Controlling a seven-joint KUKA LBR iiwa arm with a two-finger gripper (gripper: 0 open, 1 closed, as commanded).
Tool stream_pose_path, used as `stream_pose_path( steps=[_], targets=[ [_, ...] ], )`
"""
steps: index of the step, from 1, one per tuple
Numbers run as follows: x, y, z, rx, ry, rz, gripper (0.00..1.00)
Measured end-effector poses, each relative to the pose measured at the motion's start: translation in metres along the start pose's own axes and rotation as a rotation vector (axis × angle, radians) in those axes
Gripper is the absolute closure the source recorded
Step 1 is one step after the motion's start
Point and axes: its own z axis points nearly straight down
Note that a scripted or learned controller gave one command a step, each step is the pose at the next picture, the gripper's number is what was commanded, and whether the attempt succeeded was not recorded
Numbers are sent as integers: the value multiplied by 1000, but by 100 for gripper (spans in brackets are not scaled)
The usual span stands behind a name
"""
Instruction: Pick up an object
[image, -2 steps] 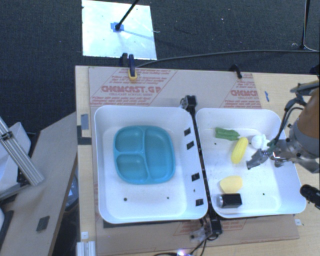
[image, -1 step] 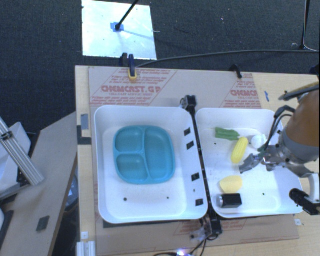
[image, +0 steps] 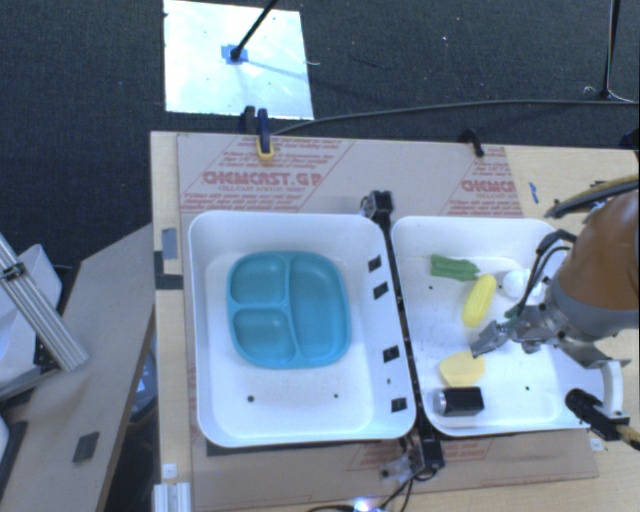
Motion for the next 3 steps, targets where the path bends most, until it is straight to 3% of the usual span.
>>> stream_pose_path(
  steps=[1, 2, 3],
  targets=[
    [0, 1, 46, -5, -1, 1, 0],
    [1, 4, 32, -12, 0, -1, 100],
    [-7, 6, -14, -8, -3, -3, 100]
  ],
)
